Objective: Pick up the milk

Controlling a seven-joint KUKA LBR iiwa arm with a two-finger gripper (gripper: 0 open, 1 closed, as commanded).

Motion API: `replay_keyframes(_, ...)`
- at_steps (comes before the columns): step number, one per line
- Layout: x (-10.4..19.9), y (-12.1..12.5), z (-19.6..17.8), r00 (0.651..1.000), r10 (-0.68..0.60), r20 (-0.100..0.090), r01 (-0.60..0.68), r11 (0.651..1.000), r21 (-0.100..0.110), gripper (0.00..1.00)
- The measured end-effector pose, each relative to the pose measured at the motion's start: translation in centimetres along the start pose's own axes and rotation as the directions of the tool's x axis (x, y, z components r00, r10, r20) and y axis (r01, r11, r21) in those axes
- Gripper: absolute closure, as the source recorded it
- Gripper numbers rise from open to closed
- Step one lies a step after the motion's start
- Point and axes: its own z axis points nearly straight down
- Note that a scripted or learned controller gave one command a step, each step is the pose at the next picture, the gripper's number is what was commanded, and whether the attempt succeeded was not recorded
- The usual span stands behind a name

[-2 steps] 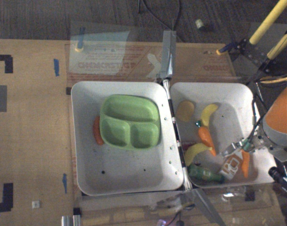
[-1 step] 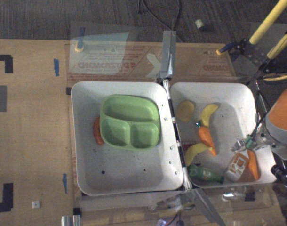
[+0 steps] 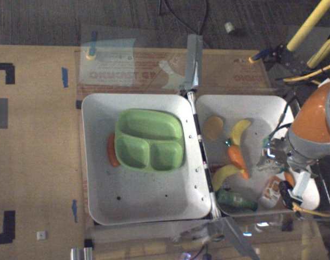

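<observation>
Hand poised low in the right bin, just beside the milk

The hand [image 3: 274, 155] hangs over the right bin [image 3: 262, 103]; how wide it stands I cannot tell. The milk [image 3: 271, 189], a small white and orange carton, lies just below it by the front corner, partly under the arm. A carrot [image 3: 236, 157], two bananas [image 3: 226, 174] and a green bottle [image 3: 236, 200] crowd close, so a misjudged descent could nudge the carton against the wall or catch a neighbour instead
</observation>
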Motion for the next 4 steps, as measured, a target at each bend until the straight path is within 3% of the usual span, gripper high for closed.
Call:
replay_keyframes(1,0.3,0.1,0.1,1.000,-0.002,-0.005,0.002,1.000,-0.001,0.00)
replay_keyframes(2,-2.4,-1.4,-0.4,0.999,-0.018,-0.030,0.017,1.000,-0.010,0.00)
replay_keyframes(3,-3.2,-2.0,-1.5,0.978,-0.209,-0.022,0.209,0.978,0.004,0.00)
replay_keyframes(4,-3.0,-2.2,-0.2,0.923,-0.384,-0.015,0.384,0.923,-0.001,0.00)
